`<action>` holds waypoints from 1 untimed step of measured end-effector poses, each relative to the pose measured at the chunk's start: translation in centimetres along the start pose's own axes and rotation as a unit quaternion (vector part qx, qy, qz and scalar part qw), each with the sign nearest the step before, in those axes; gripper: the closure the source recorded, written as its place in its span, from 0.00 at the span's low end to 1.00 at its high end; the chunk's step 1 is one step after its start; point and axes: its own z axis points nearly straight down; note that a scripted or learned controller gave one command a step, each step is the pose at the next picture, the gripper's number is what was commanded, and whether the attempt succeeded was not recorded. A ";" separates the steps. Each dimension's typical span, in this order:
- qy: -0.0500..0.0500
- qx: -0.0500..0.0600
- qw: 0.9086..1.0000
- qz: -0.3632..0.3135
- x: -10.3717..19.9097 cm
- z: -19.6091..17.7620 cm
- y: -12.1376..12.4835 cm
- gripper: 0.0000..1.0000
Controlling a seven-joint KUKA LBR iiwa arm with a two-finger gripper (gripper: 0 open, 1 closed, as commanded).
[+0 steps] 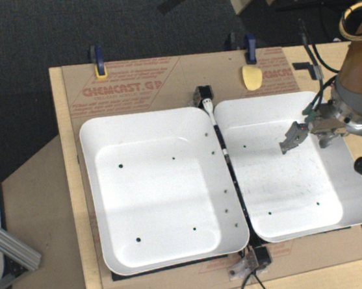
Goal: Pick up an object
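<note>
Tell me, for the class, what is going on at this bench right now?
A grey robot arm with an orange band reaches in from the right, its gripper hanging over the right bin. Nothing shows between its fingers. The left bin sits beside it on a brown board, with a small yellow object lying on the board behind the right bin.

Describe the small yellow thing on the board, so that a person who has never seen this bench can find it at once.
Start at the brown board under the two white bins. Follow its far edge to the blue clamp above the right bin. The yellow piece lies on the board just below that clamp, outside the bin; it is the one pale yellow, rounded thing there, and the left clamp has nothing like it beneath.
</note>
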 end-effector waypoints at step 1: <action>-0.001 -0.011 1.000 -0.001 1.8 -17.6 -3.9 0.00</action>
